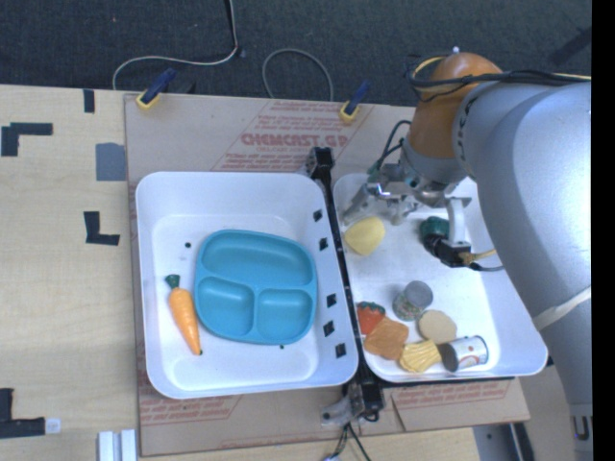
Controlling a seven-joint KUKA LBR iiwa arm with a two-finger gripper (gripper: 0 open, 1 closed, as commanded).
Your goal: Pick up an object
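Pale yellow, rounded, potato-like object (364, 236) lies in the right bin (500, 315), far-left part, close to the divider. Tool (382, 198) sits just beyond it at the far side; whether its fingers are apart or together: cannot tell.

Two white bins (154, 257) rest on a tan cardboard sheet (279, 137) with red lettering, over a pale wood-grain surface (58, 286) marked with black shapes. Left bin: light-blue divided plate (256, 286); orange carrot (184, 320) with green top. Right bin: pale yellow lemon-like object (364, 236), grey disc (415, 299), brown-orange toast piece (388, 338), tan oval (437, 327), yellow ridged chip (419, 356), white can (465, 352) with red marking. Arm (538, 190): grey, with orange band (452, 99).
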